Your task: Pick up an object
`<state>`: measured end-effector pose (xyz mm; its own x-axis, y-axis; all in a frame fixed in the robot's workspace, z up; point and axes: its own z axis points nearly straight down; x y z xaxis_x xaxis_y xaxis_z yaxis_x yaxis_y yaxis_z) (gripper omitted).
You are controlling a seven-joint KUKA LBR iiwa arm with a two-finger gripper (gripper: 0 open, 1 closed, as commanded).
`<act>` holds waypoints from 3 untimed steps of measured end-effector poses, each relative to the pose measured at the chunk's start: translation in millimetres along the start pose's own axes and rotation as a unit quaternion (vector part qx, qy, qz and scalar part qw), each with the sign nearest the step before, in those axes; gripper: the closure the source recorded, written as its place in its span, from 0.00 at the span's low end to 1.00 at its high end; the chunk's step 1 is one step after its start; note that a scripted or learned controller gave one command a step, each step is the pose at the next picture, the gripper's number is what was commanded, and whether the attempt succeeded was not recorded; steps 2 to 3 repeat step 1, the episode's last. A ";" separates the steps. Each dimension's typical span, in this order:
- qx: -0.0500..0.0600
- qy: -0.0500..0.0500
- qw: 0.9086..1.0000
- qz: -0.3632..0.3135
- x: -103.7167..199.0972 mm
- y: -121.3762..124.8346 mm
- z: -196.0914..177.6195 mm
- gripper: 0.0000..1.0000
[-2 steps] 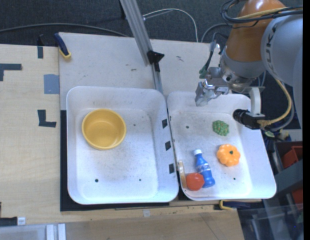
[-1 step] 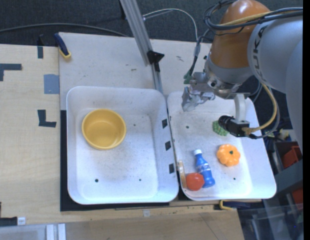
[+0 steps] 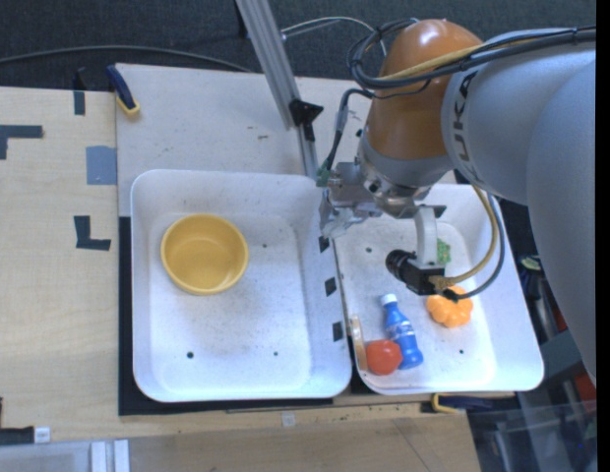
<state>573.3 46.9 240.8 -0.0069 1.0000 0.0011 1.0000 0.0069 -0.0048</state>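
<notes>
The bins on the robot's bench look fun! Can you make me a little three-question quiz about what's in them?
1. True or false: the yellow bowl sits in the left bin.
2. Which toy touches the blue bottle in the right bin? A) red ball B) green block C) yellow bowl
3. What colour is the band above the arm's wrist?

Key: 1 true; 2 A, the red ball lies against it; 3 orange.
</notes>
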 end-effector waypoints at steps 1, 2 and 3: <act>-0.001 0.000 1.000 0.000 52.7 -18.1 -1.6 1.00; -0.001 0.000 1.000 0.000 52.7 -18.1 -1.6 1.00; -0.001 0.000 1.000 0.000 52.7 -18.1 -1.6 1.00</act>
